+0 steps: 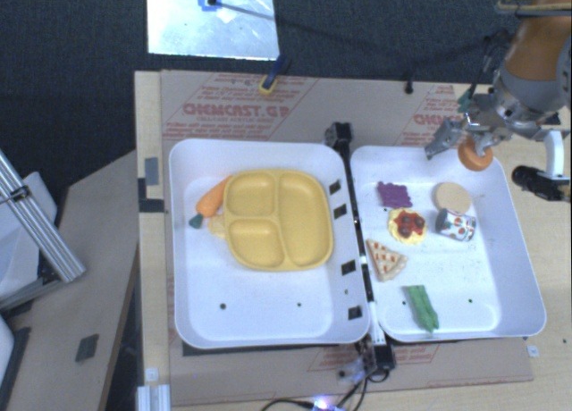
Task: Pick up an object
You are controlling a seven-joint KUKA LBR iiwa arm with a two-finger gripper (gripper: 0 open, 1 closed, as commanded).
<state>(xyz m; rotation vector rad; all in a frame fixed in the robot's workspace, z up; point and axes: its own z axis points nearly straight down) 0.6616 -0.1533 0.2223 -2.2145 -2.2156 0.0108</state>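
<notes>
Nearest to us in the right bin (pixel 514 306) lies a green piece (pixel 420 306), its long axis running near to far with a slight lean to the right. Just beyond it, toward the divider, we see a pizza slice (pixel 385 259), then a small round pizza (pixel 407 226), with a printed can (pixel 455 224) on its side to the right. Farther still sit a purple piece (pixel 394 194) and a tan disc (pixel 452 196).

At the far right corner of that bin the claw (pixel 466 143) hangs above the rim, with an orange round object (pixel 475 157) right at its tips. We cannot tell whether that object is actually between the fingers or merely beside them, nor whether the claw stands apart or together.

The relation that matters, as we judge it: every loose item in the right bin lies nearer to us and to the left of the claw. The tan disc and the can are closest to it. The left bin (pixel 192 311), holding a yellow tray (pixel 273 219) and a carrot (pixel 211 197), is well apart from the claw.
</notes>
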